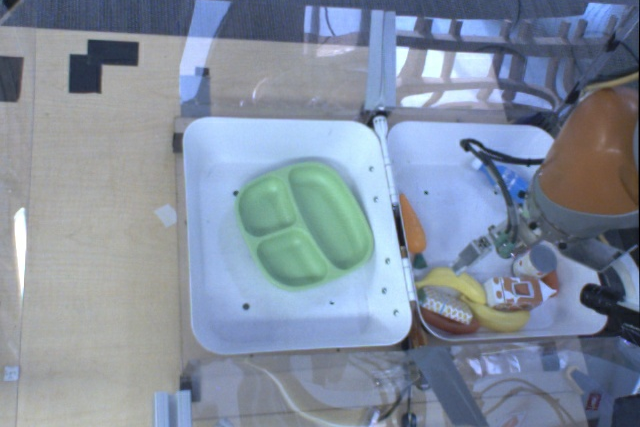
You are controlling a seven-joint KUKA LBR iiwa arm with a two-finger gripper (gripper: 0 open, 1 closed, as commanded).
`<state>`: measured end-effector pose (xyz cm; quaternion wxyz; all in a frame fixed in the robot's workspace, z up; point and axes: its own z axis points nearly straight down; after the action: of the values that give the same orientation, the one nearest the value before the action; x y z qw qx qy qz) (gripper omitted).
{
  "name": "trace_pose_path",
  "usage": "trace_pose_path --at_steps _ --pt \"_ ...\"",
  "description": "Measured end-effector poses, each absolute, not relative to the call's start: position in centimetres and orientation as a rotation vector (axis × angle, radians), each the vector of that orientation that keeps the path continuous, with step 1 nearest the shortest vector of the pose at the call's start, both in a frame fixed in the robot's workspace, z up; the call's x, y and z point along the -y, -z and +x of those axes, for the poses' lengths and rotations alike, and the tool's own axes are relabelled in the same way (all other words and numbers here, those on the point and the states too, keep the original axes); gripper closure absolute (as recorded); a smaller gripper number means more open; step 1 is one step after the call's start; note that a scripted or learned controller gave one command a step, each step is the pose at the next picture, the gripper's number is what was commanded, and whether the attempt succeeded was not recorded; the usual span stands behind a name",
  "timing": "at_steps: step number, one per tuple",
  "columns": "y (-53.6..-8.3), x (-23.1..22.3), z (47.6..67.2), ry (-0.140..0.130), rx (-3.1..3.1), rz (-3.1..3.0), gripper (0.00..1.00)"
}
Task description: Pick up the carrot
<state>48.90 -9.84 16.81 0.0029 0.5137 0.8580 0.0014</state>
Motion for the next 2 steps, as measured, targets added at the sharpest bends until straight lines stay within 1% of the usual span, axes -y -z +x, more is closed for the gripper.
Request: trace_pose_path --at_steps 1,2 --pt "-10.1 9.3 52.4 -0.018 -2.891 1.179 0.00" --pt "-11.2 9.1 52.8 -0.024 -2.885 1.175 1.00"
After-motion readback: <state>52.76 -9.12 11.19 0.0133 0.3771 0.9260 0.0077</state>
